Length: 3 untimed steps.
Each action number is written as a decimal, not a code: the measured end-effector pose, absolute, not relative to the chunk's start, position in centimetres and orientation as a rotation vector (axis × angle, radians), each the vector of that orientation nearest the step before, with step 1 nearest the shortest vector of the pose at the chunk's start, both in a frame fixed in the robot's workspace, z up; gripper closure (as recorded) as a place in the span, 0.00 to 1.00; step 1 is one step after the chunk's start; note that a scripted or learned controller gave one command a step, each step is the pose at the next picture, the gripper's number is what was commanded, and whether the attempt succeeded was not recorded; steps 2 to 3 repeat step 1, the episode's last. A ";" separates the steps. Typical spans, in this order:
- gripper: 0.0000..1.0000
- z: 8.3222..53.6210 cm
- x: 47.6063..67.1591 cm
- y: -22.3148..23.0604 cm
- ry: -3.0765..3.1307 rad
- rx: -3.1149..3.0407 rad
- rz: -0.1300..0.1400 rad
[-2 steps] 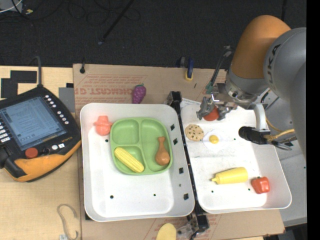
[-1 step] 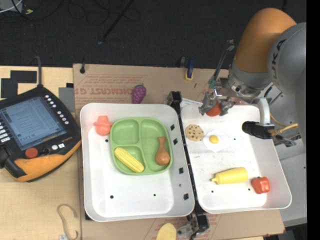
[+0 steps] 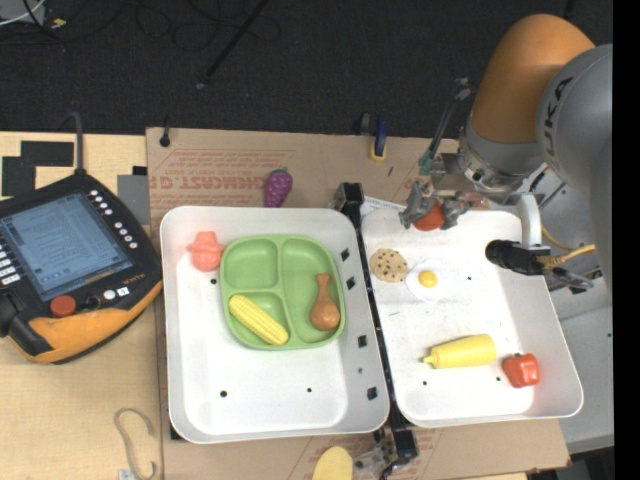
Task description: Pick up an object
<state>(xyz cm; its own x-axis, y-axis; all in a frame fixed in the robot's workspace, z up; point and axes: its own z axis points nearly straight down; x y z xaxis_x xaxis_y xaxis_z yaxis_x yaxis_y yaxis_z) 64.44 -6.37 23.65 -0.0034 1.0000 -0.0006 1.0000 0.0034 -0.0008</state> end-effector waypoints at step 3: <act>1.00 22.5 65.0 -5.9 -2.220 -2.220 0.003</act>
